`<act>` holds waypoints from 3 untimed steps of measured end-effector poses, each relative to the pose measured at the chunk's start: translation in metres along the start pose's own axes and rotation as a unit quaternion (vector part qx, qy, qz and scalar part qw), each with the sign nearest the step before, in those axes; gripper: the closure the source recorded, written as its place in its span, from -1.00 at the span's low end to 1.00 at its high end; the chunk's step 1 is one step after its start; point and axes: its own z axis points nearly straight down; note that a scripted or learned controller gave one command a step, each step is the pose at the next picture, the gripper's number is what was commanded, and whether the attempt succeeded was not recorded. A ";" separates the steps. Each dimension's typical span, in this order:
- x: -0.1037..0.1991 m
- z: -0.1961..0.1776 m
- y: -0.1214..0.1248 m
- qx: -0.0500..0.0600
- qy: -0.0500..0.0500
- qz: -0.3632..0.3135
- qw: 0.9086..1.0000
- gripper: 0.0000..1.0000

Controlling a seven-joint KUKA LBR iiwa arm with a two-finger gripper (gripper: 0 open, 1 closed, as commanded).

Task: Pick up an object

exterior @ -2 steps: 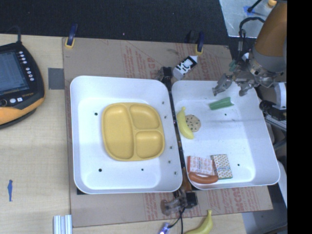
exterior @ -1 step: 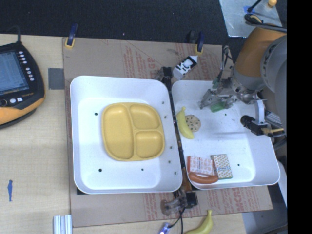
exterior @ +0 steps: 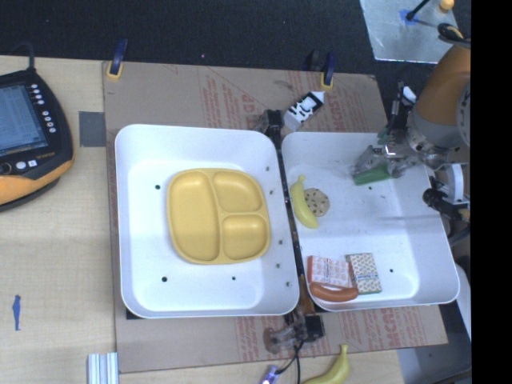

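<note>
My gripper (exterior: 386, 157) hangs low over the far right part of the right bin (exterior: 416, 238). It is directly above a small green object (exterior: 370, 178) that pokes out at its lower left. A yellow banana (exterior: 302, 204) and a round cookie (exterior: 317, 202) lie near the bin's left wall. At the bin's front sit a red-and-white packet (exterior: 327, 270), a patterned packet (exterior: 365, 272) and a hot dog (exterior: 334, 293). A yellow divided plate (exterior: 218, 214) lies in the left bin (exterior: 144, 278).
A teach pendant (exterior: 28, 138) rests on the bench at far left. A black-and-white item (exterior: 305, 108) lies behind the bins and another banana (exterior: 334, 366) lies in front of them. Blue clamps (exterior: 117, 57) hold the cardboard sheet.
</note>
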 end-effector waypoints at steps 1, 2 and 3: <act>0.056 0.001 0.000 0.002 0.000 -0.002 1.000 -1.00; 0.079 0.001 0.000 0.003 -0.001 -0.002 1.000 -1.00; 0.047 0.000 0.000 0.000 -0.001 0.000 1.000 -1.00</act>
